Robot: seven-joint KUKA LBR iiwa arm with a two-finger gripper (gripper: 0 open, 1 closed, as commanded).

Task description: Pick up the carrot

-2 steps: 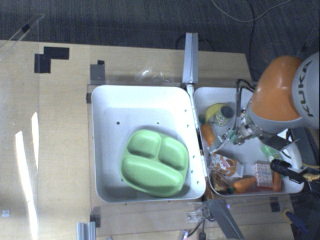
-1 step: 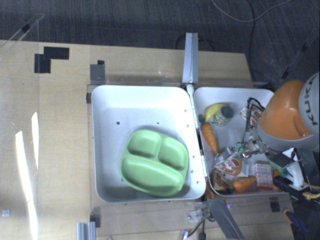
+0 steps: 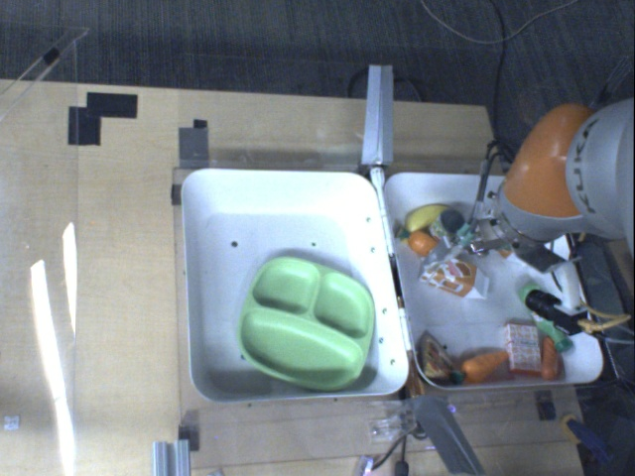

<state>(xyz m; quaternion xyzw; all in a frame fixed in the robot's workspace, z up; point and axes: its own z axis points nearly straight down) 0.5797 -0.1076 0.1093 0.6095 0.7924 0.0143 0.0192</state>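
Carrot (image 3: 483, 367) lies against the right bin's (image 3: 496, 300) near wall, well apart from the gripper (image 3: 466, 234), whose grip cannot be told.

The carrot (image 3: 483, 367) lies hemmed between a brown packet (image 3: 434, 355) and a red box (image 3: 522, 348); the bin floor just behind it lies bare.

**Arm crowding the right bin, details getting lost**

The arm (image 3: 585, 172) is running off the picture's right edge, its bulk covering the far right corner of the right bin (image 3: 496, 315). Beneath it, the gripper (image 3: 466, 234) is blurring into clutter beside the banana (image 3: 427, 216). At the bin's near wall, a dark packet (image 3: 434, 357) is staying too murky to identify.
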